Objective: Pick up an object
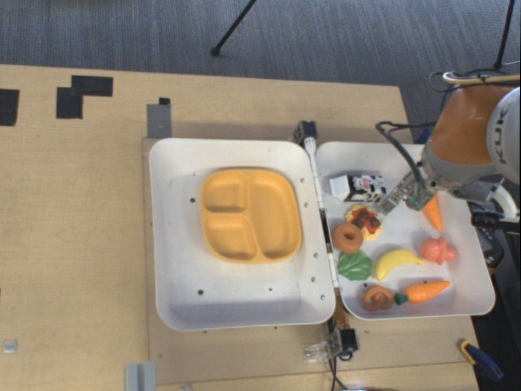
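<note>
Nearest the camera, along the lower edge of the right bin (480,300), lie a brown ring-shaped piece (377,298) and an orange carrot (425,292), the carrot's long axis running roughly 3 to 9 o'clock with its green end toward the ring. Just above them a yellow banana (397,262) curves from about 8 toward 2 o'clock, beside a green leafy piece (354,265) at its 9 o'clock and a pink piece (438,251) at its 3 o'clock. A brown doughnut (348,237) sits touching a small yellow-and-red item (365,219) whose shape is hard to make out. The tool (389,205) reaches in slantwise from 2 o'clock, its tip just beside that item; how far its jaws stand apart cannot be told, and nothing is seen gripped. A second carrot (432,213) is partly hidden under the arm, point toward 5 o'clock. A black-and-white packet (358,186) lies near the bin's far wall. The left bin (175,300) holds a yellow divided tray (248,214). The arm's orange band (464,129) is cut off at the right. Both bins rest on the wooden counter (73,243).
</note>
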`<state>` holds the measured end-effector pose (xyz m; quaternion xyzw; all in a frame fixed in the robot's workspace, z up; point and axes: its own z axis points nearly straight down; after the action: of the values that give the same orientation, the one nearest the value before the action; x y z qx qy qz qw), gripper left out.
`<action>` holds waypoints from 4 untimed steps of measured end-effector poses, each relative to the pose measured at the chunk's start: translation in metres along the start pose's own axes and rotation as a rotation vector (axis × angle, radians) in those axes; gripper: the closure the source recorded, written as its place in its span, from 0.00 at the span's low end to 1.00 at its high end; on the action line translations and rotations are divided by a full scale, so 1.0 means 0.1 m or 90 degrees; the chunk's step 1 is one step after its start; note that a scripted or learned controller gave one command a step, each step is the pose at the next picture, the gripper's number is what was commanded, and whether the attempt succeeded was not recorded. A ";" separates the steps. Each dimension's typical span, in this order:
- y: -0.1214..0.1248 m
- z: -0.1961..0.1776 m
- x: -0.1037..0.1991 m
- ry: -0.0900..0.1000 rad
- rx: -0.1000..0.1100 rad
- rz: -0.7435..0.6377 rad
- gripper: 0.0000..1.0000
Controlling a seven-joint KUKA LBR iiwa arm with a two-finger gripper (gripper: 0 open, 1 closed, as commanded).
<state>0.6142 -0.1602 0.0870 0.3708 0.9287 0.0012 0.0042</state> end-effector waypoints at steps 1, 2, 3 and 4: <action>-0.44 0.00 -0.19 -0.001 0.001 -0.016 1.00; 0.12 -0.53 0.03 0.001 0.000 0.048 1.00; 0.09 -0.06 0.19 -0.011 -0.004 -0.336 1.00; 0.34 -1.15 0.03 -0.001 -0.001 -0.346 1.00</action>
<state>0.6343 -0.1329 0.2020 0.1080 0.9941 0.0001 0.0051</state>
